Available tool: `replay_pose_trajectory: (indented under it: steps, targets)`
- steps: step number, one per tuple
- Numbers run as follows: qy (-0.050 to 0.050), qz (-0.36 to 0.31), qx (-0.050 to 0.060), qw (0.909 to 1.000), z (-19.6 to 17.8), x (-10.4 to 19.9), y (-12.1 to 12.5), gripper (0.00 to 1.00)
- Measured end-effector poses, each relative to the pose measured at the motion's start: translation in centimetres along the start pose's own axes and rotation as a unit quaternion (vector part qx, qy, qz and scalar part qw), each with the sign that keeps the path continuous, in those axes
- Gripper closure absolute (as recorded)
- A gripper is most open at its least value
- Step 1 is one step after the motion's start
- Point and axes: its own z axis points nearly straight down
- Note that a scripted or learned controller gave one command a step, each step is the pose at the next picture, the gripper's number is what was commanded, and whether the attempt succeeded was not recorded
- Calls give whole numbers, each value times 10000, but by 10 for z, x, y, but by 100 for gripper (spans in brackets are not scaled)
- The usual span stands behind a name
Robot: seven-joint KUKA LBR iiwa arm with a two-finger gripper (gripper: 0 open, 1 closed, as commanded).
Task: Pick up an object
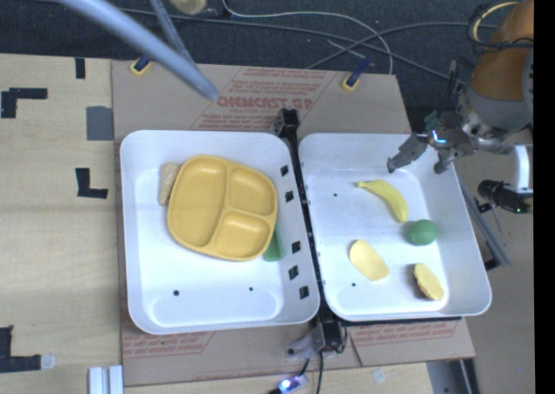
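Down front in the right bin (473, 297) there's a yellow slice (428, 282), with a banana (387, 198) further back, and the gripper (427, 154) hangs over the far corner, fingers spread, probably lining up a grab.

The right bin (451, 210) holds a yellow banana (387, 198) lying slantwise near its upper middle, a green ball (421, 232) just below and right of it, a pale yellow oval piece (368, 260) lower down, and a yellow-orange piece (428, 282) near the bottom right corner, all lying apart.
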Motion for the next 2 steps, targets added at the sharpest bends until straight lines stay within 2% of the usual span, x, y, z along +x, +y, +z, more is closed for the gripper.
replay_pose_trajectory:
  steps: [1,2]
  targets:
    - [-4,-8,-8,10000,56,-2,9,0]
    - [-4,-3,-3,10000,107,-11,7,0]
